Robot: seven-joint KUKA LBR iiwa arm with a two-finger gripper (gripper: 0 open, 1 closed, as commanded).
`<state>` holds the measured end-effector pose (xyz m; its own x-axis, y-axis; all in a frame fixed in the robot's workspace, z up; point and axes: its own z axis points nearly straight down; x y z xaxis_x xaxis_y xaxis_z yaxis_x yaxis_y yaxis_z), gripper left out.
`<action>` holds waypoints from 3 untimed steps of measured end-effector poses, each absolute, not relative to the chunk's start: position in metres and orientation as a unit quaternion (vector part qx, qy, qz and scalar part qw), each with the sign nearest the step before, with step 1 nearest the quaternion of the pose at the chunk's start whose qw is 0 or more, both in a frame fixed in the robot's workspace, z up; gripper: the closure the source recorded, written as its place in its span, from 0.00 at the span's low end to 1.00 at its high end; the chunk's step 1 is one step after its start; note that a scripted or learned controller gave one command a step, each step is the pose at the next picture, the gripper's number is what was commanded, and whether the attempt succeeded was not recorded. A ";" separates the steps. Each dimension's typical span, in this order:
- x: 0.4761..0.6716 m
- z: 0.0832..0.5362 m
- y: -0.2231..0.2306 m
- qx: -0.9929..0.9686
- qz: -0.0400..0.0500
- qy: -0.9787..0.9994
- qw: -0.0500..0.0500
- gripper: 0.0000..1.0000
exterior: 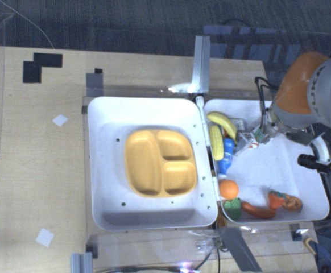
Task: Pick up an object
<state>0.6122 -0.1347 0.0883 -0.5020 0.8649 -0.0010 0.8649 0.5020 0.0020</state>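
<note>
Along the near edge of the right white plastic bin [319, 209] lie a small orange ball [229, 189], a green-topped red pepper toy [251, 209] and an orange-red toy [285, 201]. Against its left wall sit a yellow banana [222, 123], a yellow corn cob [216, 143] and a blue bottle [226, 155]. The hand [255, 138] hangs low just right of the banana; whether it is open cannot be told. The left white bin [106, 169] holds a yellow divided tray [160, 162].

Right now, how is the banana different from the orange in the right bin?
The banana is long, curved and yellow, lying near the bin's far side; the orange is round and orange, near the front. The banana sits beside the gripper; the orange lies farther away. Both hug the right bin's left wall.
</note>
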 end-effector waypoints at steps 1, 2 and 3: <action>0.664 0.087 -0.104 0.417 -0.007 0.909 -0.001 0.00; 0.645 0.089 -0.093 0.214 -0.001 0.977 0.007 0.00; 0.637 0.088 -0.087 0.284 0.000 0.959 0.006 0.00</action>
<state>0.6365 -0.0873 0.0883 -0.8386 0.5446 -0.0123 0.5446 0.8387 0.0035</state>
